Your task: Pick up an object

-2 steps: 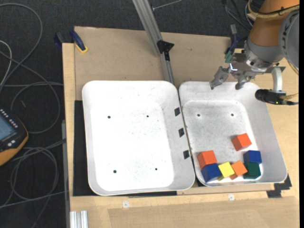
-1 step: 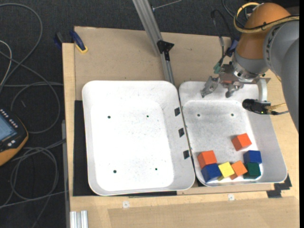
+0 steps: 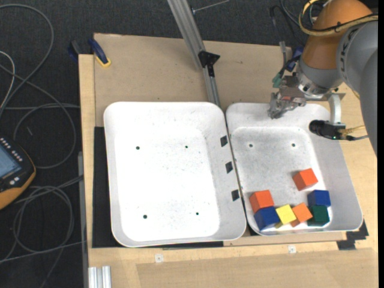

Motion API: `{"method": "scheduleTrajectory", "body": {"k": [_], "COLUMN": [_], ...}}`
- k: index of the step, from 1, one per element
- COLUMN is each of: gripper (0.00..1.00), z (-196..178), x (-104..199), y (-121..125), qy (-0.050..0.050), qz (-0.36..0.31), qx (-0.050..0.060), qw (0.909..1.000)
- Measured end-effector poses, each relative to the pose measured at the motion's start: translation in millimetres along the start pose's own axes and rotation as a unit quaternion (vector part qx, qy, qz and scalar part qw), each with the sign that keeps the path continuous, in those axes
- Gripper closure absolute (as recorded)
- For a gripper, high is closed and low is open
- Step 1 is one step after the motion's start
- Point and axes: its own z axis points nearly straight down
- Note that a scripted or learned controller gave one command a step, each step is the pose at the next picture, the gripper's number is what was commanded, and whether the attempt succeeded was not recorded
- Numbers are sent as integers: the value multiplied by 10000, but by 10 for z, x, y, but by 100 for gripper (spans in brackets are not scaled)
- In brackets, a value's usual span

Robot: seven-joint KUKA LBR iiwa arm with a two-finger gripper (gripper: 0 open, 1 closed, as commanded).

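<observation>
— Which one would you take? The blocks sit in the right bin's [image 3: 264, 116] near right corner.

— The lone orange block [image 3: 305, 178] — small, stiff, likely light, flat sides for gripping across. The others, like the yellow block [image 3: 286, 213], are packed touching.

— And the gripper [image 3: 279, 108]?

— Over the bin's far edge, well apart from them; whether its jaws are wide or closed I can't tell

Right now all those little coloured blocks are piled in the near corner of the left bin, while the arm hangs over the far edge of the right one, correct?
Not quite. The camera view shows the coloured blocks in the near corner of the right bin, not the left bin. The rest holds: the gripper hangs over that right bin's far edge.
</observation>
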Motion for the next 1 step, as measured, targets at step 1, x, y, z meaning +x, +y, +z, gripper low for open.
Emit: {"method": "scheduleTrajectory", "body": {"k": [1], "gripper": [100], "z": [-655], "x": [19], "y": [-7], "qy": [-11], "qz": [-3], "qx": [-36], "qw": [10000]}}
